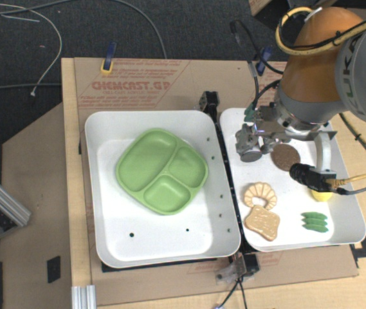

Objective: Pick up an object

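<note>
Right now the gripper (252, 143) sits low over the upper-left part of the right bin (356, 227), w/ the grey-and-orange arm (318, 63) bulking above it from the right. Jaw state: can't tell, the wrist hardware hides it, and nothing is seen held.

Candidate objs all lie in the right bin, toward the viewer from the gripper. Nearest is the brown round disc (285, 155), prob. a toy cookie or patty, just beside the gripper on its right, partly tucked under the wrist. Below the gripper, a bit apart: the croissant-like pastry (260, 195), and touching its lower edge the toast slice (262, 223). Further right, the green pea pod (314, 221) lies w/ its long axis roughly left-right. A yellow piece (322, 195) sits near the black cable fitting, mostly hidden.

The left bin (99, 172) holds a green divided plate (162, 170), well apart from the gripper across the bin divider.

Judgement: the disc is the shortest reach, a small shift right; it's flat, so a pinch across it may slip. The pastry needs a move toward the near edge.
</note>
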`<action>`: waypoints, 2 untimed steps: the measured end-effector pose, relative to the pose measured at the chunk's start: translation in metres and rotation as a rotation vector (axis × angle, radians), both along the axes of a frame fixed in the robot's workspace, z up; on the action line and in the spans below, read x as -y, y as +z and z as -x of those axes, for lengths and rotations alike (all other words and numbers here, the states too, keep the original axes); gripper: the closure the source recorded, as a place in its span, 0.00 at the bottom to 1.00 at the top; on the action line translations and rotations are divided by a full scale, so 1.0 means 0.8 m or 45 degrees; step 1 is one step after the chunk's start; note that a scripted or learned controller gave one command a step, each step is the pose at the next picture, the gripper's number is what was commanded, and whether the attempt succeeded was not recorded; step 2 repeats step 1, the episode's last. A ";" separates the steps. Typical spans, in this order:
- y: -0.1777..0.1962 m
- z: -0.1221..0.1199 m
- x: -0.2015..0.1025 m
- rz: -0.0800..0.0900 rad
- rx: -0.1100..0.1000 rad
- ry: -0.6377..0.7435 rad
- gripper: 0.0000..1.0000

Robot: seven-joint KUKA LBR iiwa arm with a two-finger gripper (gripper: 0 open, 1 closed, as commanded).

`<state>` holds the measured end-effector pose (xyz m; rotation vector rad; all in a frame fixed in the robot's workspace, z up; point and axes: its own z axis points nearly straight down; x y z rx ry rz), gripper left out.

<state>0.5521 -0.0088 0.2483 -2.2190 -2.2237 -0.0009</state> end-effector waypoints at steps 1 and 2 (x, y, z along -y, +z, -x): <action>0.002 -0.014 -0.072 -0.001 0.002 0.004 1.00; 0.002 -0.014 -0.072 -0.001 0.002 0.004 1.00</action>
